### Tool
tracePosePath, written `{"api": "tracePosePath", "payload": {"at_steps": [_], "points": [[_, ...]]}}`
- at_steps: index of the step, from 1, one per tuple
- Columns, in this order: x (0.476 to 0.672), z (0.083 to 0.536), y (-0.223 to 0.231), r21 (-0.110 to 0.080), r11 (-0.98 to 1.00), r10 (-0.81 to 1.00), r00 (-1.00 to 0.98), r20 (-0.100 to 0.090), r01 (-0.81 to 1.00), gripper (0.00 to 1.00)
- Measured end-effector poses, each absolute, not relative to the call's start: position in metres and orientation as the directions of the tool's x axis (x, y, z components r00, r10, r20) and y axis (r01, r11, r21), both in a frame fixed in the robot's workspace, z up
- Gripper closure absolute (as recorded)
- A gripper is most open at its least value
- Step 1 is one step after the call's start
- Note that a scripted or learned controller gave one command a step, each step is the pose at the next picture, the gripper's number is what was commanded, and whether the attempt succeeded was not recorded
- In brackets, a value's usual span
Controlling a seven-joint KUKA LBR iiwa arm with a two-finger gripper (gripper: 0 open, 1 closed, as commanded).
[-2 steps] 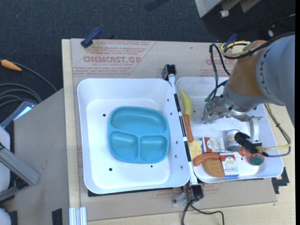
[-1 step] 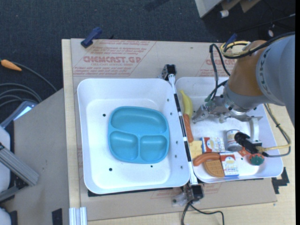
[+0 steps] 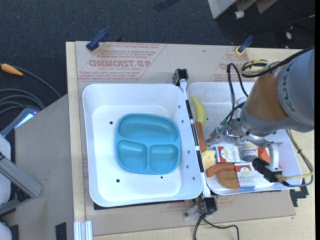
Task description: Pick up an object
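A grey robot arm with an orange band (image 3: pixel 267 101) reaches in from the right and hangs low over the right bin (image 3: pixel 220 91), one of two shallow white bins set side by side on a bench covered with printed brown board (image 3: pixel 125 61). Its gripper (image 3: pixel 242 143) sits down among a jumble of toy food; whether it is apart or together cannot be told from this angle, and nothing can be seen held.

A yellow banana (image 3: pixel 199 110) lies along the bin's left wall, with a reddish hot dog (image 3: pixel 200 135) just below it. Nearer the front lie a small carton (image 3: pixel 227 154), a sausage (image 3: pixel 218 169), a brown bread slice (image 3: pixel 229 179) and a red-and-white box (image 3: pixel 244 176).

The left bin (image 3: pixel 97 134) holds a blue divided plate (image 3: pixel 148 143), lying flat near its middle. Blue clamps (image 3: pixel 97 39) grip the board's far edge.
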State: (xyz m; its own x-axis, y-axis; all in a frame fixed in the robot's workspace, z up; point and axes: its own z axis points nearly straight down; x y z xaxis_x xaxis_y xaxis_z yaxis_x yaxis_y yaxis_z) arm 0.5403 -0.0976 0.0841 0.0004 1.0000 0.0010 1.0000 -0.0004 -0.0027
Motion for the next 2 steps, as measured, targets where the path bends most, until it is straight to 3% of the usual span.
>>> {"api": "tracePosePath", "payload": {"at_steps": [1, 2], "points": [[0.5405, 0.094, -0.0975, -0.002, -0.001, 1.0, 0.001, 0.001, 1.0, 1.0], [0.5405, 0.0939, -0.0974, -0.002, -0.001, 1.0, 0.001, 0.001, 1.0, 0.0]]}}
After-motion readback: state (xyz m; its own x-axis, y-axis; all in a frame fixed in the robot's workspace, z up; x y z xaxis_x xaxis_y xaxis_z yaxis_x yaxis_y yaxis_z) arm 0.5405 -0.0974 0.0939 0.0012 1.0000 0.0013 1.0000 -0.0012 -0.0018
